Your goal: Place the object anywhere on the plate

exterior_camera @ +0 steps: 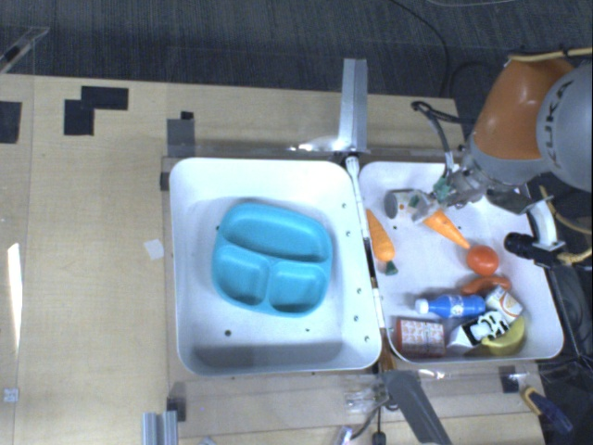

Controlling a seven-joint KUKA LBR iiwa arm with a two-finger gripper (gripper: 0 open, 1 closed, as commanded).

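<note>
Over the right bin point(554, 336), my hand point(448, 191) hangs near the far wall; whether it is parted or closed I cannot tell. Just beneath and beside it lies a carrot point(448, 229), its long axis slanting toward the tomato point(482, 260). Another carrot point(380, 239) rests along the divider. My plate point(271, 258) sits well apart to the left, in the other bin.

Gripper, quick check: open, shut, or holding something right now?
Gripper: low in the right bin, its tip just above an orange carrot; whether it is open, closed or holding anything cannot be told.
</note>
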